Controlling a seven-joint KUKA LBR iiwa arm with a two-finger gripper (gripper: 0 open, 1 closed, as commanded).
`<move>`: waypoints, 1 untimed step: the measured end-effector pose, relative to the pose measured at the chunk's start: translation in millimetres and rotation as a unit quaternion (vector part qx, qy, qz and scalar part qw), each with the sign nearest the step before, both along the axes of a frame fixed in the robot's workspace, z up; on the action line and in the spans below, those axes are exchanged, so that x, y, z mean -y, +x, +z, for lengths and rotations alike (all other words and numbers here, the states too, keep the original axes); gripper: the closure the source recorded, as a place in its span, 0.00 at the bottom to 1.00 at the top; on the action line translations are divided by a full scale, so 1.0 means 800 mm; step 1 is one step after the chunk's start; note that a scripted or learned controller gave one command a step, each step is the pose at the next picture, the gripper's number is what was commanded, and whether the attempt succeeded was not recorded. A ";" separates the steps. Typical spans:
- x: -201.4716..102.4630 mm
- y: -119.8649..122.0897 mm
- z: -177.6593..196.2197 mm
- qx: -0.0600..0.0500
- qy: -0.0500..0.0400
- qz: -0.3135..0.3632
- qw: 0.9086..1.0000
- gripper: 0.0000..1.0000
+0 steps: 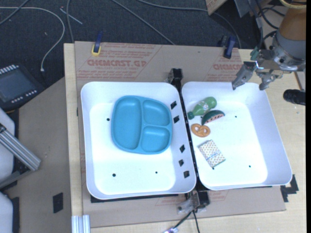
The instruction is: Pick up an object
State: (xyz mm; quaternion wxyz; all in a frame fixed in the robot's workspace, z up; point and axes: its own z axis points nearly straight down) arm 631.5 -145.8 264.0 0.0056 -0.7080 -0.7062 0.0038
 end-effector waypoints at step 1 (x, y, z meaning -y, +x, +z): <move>0.000 0.003 0.010 0.006 -0.001 0.001 1.000 0.00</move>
